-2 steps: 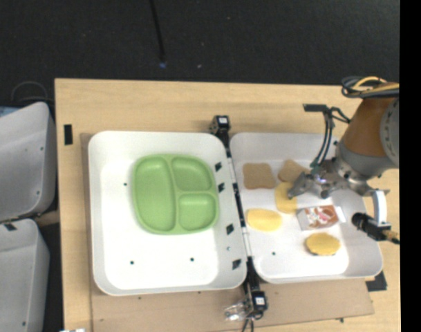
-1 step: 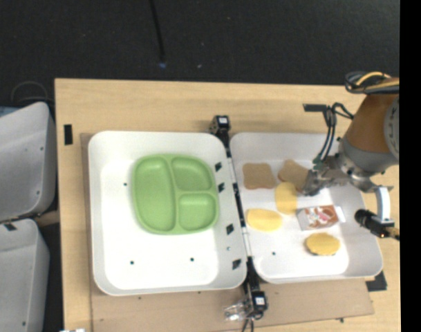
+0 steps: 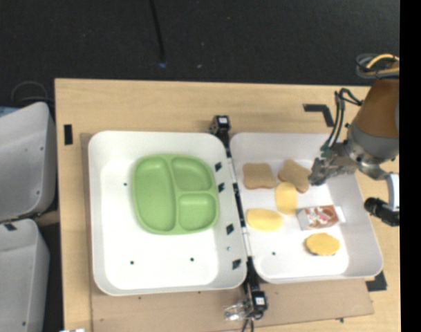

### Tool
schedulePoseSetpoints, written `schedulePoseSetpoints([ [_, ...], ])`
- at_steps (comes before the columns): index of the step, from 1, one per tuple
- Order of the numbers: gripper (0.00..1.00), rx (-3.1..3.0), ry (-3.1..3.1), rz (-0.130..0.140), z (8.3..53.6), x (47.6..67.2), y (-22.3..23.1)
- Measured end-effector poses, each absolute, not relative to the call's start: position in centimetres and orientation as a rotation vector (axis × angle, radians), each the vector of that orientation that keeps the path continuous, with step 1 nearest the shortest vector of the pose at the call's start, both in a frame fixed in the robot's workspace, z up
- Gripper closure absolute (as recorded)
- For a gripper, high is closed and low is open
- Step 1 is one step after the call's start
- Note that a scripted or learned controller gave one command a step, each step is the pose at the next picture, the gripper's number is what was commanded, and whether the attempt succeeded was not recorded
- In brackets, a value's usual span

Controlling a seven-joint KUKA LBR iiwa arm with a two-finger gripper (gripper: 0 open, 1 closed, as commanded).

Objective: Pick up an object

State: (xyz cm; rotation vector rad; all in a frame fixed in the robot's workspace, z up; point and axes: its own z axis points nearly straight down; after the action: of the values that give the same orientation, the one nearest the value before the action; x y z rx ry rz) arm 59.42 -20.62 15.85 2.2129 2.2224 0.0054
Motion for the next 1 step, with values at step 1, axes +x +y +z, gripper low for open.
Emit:
schedulePoseSetpoints([
  [1,1.00,2.213,2.220,0.005,21.32,59.58,-20.76],
])
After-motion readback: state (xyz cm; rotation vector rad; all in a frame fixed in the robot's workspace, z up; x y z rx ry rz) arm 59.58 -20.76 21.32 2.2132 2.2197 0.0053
